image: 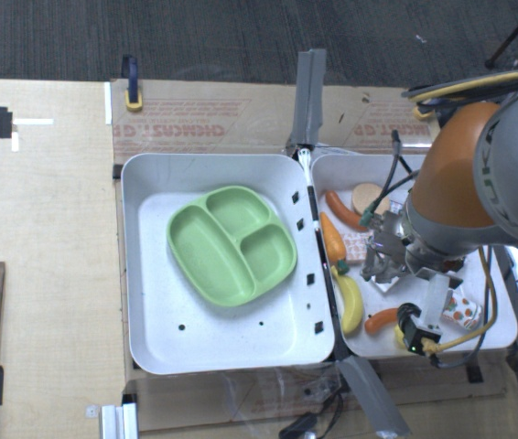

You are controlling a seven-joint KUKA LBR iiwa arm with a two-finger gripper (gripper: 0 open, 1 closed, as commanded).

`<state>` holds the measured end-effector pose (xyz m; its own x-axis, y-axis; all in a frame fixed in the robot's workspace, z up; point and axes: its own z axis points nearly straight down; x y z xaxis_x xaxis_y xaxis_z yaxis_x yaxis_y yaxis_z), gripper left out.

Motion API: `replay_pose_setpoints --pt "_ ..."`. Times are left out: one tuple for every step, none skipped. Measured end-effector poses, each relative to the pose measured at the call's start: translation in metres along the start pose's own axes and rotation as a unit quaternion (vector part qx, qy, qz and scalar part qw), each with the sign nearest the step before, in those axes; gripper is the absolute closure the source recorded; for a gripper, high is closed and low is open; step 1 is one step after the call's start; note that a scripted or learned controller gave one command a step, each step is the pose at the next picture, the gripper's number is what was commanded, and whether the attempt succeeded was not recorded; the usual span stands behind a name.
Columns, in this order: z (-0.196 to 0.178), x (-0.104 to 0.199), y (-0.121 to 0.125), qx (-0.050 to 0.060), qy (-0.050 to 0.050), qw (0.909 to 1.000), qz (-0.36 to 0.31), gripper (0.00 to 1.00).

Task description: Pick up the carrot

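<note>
The carrot [331, 237] is a short orange piece lying along the left wall of the right bin [501, 332], just above a yellow banana [350, 302]. My gripper [380, 269] hangs low over the middle of that bin, a little right of the carrot and the banana, with the grey and orange arm above it covering much of the bin. I see nothing held in it.
A red sausage-like piece [341, 209] and a round tan piece [366, 197] lie at the back of the right bin. A small red-orange piece [383, 318] and a white spotted packet [461, 311] lie near its front. The left bin [149, 318] holds a green divided plate [232, 245].
</note>
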<state>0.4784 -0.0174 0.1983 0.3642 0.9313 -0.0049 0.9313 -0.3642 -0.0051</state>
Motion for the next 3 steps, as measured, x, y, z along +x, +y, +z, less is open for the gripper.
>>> replay_pose_setpoints --pt "-0.008 0.0 0.001 0.001 -0.001 1.0 -0.001 1.0" --pt "0.008 0.028 0.001 0.0 0.0 0.9384 0.346 1.0" --pt "0.008 -0.024 0.064 0.0 0.001 0.9818 0.19 1.0"
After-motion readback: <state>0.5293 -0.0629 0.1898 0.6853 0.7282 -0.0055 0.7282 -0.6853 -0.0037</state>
